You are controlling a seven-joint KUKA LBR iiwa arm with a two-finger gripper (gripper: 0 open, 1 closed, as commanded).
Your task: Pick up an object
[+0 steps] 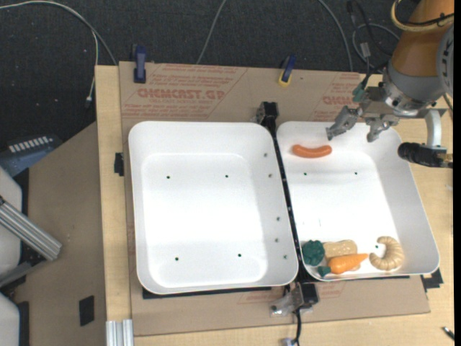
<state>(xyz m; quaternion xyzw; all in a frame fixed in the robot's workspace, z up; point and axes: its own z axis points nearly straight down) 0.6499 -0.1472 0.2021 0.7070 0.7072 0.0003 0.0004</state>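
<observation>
An orange-red sausage (pixel 311 150) lies near the far edge of the right bin (pixel 403 193). Along that bin's near edge sit a dark green piece (pixel 312 251), a tan bread-like piece (pixel 339 249), an orange carrot (pixel 345 263) and a curled beige croissant-like piece (pixel 389 254). My gripper (pixel 357 127) hangs over the far right corner of the right bin, to the right of the sausage and apart from it. Its two fingers are spread with nothing between them.
The left bin (pixel 151 193) lies beside the right one, their rims meeting at the middle. Both rest on a brown board (pixel 187 92) held by a blue clamp (pixel 139 63) and a blue-yellow clamp (pixel 287 69) at the far edge. Cables arc behind.
</observation>
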